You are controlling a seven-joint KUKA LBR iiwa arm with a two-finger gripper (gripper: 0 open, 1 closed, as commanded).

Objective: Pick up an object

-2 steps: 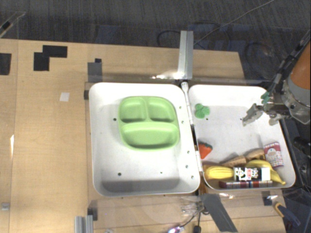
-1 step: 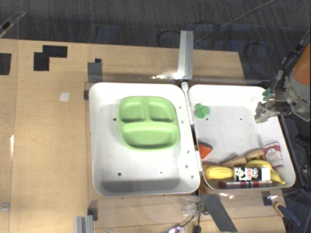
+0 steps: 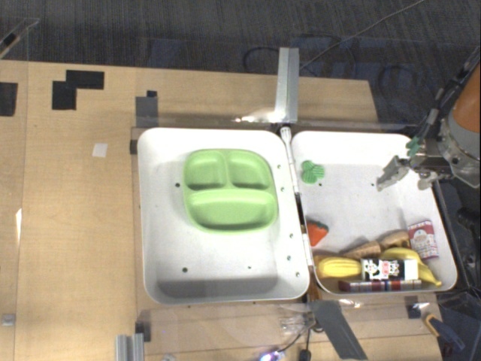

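Hovering over right bin [image 3: 353, 145], upper right of frame: gripper [image 3: 397, 170], fingers slightly parted, holding nothing. Objects crowd bin's lower edge, below fingers: banana [image 3: 338, 266], long axis left-right, carton [image 3: 389, 270] beside it. Green toy [image 3: 313, 173] lies left of fingers.

A pale wooden bench [image 3: 68, 201] stands on a dark grey carpet floor [image 3: 150, 13]. Black cables [image 3: 361, 28] lie on the carpet. Some black marks [image 3: 75, 87] are on the bench top.

You see matt wood-grain bench [image 3: 68, 224], smooth white plastic bins [image 3: 161, 277], a matt green plastic divided tray [image 3: 228, 189], and a glossy yellow banana [image 3: 340, 266].
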